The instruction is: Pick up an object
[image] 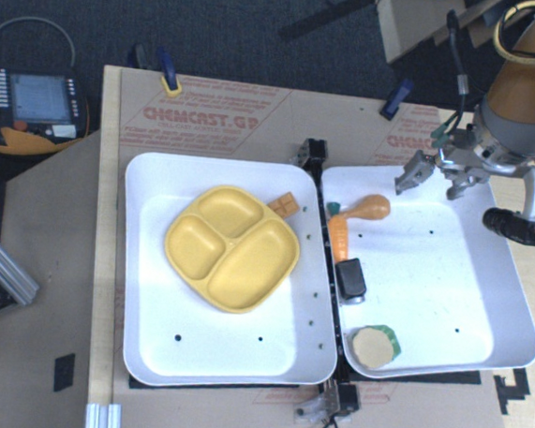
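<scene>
My gripper (436, 181) hangs over the far edge of the right bin (448, 292), its two fingers spread apart with nothing between them. Below and to its left lie a tan pear-shaped piece (369, 208), an orange carrot (339, 237), a black block (351, 278) and a round beige and green piece (373, 347), all along the right bin's left side. The left bin (144, 319) bears a yellow divided plate (233, 248) with a small brown block (284, 203) at its far rim.
A black clamp (313, 153) sits at the far end of the seam between the bins. Blue clips (168, 69) hold the cardboard sheet at the back. A pendant (33, 106) lies off the bench at far left. A black handle (516, 226) juts in at the right.
</scene>
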Tool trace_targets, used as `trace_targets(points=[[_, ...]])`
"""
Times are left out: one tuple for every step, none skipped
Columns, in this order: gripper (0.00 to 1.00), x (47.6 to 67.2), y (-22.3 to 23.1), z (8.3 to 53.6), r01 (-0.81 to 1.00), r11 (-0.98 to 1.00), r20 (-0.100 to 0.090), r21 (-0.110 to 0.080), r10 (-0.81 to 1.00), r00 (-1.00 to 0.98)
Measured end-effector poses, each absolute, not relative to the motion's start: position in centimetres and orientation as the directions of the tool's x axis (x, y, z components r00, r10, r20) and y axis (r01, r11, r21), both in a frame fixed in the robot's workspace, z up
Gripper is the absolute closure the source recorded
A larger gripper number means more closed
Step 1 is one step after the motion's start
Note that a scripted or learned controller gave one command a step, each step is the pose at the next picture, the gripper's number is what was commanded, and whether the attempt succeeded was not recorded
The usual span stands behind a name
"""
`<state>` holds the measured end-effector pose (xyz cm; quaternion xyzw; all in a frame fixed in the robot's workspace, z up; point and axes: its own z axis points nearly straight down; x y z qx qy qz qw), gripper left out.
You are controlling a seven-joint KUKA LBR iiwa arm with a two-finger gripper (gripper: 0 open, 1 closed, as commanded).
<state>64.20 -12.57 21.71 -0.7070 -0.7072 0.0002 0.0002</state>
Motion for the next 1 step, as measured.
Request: trace_targets(points=[[0.0,64.07,-12.8,15.72,1.0,0.0,0.0,-0.002,1.0,0.0]])
